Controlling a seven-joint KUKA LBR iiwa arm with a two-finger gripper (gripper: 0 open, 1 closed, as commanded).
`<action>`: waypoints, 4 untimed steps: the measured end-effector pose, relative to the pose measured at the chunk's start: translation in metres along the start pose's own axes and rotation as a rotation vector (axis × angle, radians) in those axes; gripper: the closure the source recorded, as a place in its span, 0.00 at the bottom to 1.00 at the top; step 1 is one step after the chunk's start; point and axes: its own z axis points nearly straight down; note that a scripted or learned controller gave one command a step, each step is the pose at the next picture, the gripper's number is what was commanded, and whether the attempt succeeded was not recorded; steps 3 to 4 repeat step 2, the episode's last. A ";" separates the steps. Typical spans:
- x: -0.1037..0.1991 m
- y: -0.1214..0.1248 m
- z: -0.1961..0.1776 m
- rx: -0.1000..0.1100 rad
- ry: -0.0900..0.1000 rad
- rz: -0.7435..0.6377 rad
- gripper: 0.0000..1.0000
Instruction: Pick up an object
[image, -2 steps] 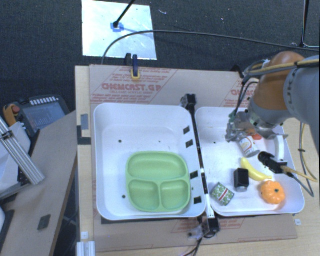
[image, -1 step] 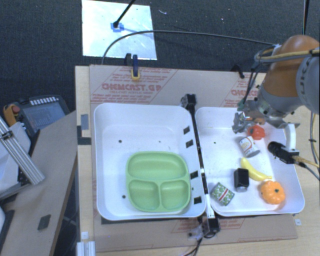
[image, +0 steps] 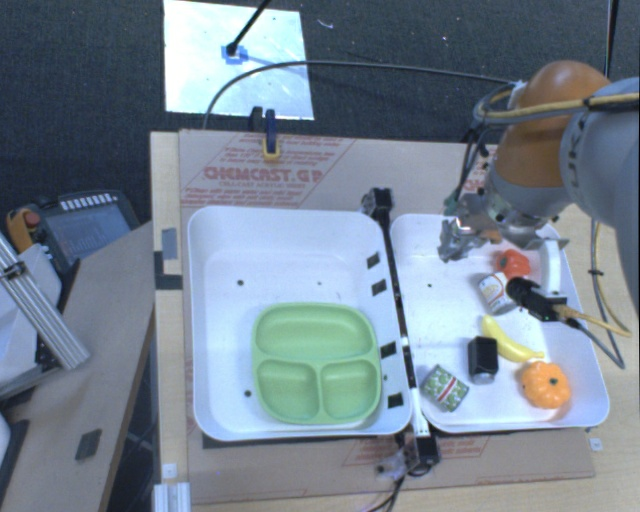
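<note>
Claw (image: 458, 243) hovers at upper right over the right bin (image: 430, 300), grip state indeterminate; tomato (image: 513, 263) lies adjacent, likely target.

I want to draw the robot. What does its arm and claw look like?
The arm is smooth, rounded and grey, with a shiny orange band bulging above the wrist. Thin cables loop around that orange part. At the tip sits a small, silvery metal claw with darker bits.
</note>
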 end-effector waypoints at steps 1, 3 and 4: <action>0.054 0.006 0.005 0.000 0.001 -0.001 1.00; 0.113 0.015 -0.011 0.000 0.002 -0.002 1.00; 0.113 0.015 -0.011 0.000 0.002 -0.002 1.00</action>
